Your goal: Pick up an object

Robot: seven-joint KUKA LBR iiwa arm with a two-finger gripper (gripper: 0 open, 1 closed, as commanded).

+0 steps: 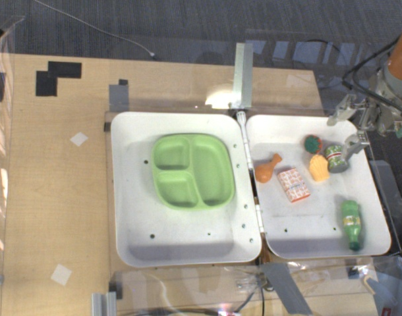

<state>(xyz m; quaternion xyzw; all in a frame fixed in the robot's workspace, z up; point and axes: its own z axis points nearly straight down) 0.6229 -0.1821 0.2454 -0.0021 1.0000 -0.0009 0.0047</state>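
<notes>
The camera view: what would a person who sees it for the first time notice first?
The eye falls first on the bright green tray with three compartments, lying in the middle of the left bin. Next comes the cluster of small colourful toys in the right bin: an orange drumstick, a patterned box and a green bottle. The hand reaches in at that bin's far right corner.

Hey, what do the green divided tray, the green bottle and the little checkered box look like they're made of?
Green divided tray: probably molded plastic, a uniform matte lime with soft rounded compartment walls. Green bottle: likely plastic, glossy, going by the highlights on its body. Checkered box: looks like printed cardboard, with flat faces and crisp edges, though a plastic toy is possible.
</notes>
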